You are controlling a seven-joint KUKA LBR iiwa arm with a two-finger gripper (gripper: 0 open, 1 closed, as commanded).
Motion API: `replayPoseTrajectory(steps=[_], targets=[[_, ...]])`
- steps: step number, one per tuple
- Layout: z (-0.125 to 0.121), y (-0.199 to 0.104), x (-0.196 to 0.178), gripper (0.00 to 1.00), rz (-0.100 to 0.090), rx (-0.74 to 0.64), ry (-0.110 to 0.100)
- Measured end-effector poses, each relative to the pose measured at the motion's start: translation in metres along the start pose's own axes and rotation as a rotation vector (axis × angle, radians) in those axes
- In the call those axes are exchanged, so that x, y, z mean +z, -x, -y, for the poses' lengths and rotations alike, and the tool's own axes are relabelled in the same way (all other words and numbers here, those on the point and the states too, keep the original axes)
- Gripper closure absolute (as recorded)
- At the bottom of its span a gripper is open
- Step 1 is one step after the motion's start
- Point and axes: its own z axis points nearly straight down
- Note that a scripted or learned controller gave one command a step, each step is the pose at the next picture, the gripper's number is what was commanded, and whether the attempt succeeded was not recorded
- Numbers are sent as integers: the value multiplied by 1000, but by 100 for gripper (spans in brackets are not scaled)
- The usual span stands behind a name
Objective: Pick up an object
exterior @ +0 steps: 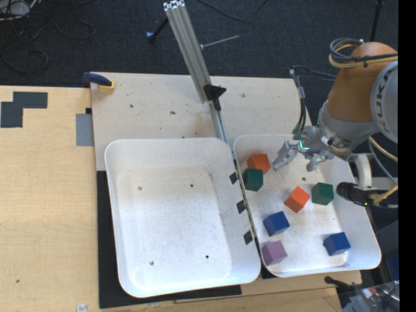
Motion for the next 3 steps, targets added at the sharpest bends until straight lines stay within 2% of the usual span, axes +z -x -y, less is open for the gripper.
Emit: replayPoseTrajectory(steps=[1, 2, 3], targets=[[-1, 1, -3, 0, 1, 1, 5], [4, -3, 62, 0, 0, 2, -1], [-3, 1, 79, 0, 10, 3, 31]])
